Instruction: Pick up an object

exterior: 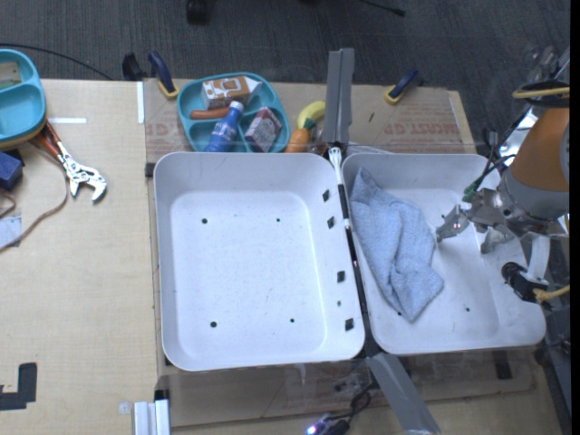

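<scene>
Here the gripper (469, 225) hung over the right bin (471, 329), its fingers spread apart with nothing between them; the grey-blue cloth (394, 243) lay crumpled in that bin's left half, just left of the fingertips and apart from them; the left bin (181, 333) sat alongside; beyond the bins stood a teal tray (192, 116) of small items, and a wrench (82, 178) lay far left.

You're looking at a soft, matt, crumpled cloth (396, 243) lying in a smooth, faintly glossy white plastic bin (471, 329), a wrench (80, 176) of shiny bare metal on the pale matt wood bench (72, 297), and a glossy blue plastic tray (192, 107).
</scene>
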{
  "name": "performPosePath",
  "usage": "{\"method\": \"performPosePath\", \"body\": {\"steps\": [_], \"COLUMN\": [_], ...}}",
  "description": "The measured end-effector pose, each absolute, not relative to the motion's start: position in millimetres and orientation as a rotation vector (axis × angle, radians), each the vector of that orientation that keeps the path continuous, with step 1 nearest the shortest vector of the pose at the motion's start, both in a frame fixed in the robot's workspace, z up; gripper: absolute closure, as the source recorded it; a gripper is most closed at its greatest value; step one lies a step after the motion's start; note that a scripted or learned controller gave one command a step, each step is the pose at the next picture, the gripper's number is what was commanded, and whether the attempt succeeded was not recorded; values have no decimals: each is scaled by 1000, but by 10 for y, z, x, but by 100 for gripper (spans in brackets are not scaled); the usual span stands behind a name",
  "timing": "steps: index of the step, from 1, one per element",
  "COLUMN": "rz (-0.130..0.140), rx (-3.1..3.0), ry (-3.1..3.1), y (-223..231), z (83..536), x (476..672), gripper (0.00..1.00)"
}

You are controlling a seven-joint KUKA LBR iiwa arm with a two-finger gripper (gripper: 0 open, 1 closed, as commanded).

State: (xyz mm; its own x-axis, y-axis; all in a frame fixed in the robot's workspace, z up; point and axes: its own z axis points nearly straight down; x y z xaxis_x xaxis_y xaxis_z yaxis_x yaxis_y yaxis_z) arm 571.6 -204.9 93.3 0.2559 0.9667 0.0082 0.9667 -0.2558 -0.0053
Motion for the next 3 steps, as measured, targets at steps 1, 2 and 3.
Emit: {"method": "performPosePath", "body": {"steps": [1,2,3], "rz": [2,4,5], "rx": [-2479,-2630,-2692], "ry": [-1932,-1713,-1614], "y": [-2140,-2036,-1917], "z": [1531,1462,1333], "x": [5850,5379,4897], "gripper": [0,0,0]}}
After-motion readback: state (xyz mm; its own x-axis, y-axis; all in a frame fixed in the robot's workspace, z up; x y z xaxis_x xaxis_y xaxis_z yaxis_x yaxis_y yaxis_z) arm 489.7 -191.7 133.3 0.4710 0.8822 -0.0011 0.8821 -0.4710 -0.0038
